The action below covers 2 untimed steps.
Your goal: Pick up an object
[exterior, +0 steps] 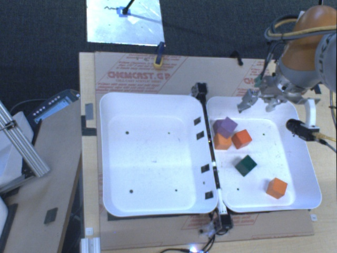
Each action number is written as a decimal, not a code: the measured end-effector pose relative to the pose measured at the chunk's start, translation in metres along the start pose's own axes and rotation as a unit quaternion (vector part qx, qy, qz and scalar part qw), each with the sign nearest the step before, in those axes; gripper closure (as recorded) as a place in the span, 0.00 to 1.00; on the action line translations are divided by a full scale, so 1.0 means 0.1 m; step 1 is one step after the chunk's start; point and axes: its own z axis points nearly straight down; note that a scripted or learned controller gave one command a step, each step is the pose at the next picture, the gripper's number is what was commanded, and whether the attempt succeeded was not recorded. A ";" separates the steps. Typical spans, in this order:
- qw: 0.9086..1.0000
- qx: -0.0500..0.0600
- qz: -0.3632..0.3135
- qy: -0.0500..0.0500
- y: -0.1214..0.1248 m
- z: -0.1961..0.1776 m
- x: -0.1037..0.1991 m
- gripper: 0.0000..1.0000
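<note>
Reaching in from the right, the grey arm with its orange band [316, 20] hangs over the far edge of the right-hand shallow white bin [300, 173], wrist tipped down and toward the left. The end effector [260, 101] sits at the bin's back rim, well above the blocks. Two grey fingers [246, 101] look spread apart with nothing between them, so it's open and not gripping anything.

All the blocks are in that right bin. A purple cube [227, 125] sits near the back left corner, touching a small orange block [222, 141] just in front of it. Another orange cube [242, 138] is right beside those two. A dark green cube [245, 165] lies nearer the middle, a bit apart from the cluster, and a third orange cube [277, 187] sits alone toward the front right.

The left-hand white bin [113, 157] sits alongside, joined by a black hinge strip [208, 146]. Both bins rest on a cardboard sheet [137, 73] on the bench.
</note>
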 end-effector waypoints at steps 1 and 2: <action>1.000 0.003 0.001 0.000 -0.18 1.14 -0.10 0.00; 1.000 0.012 0.001 -0.011 0.09 1.25 0.09 0.00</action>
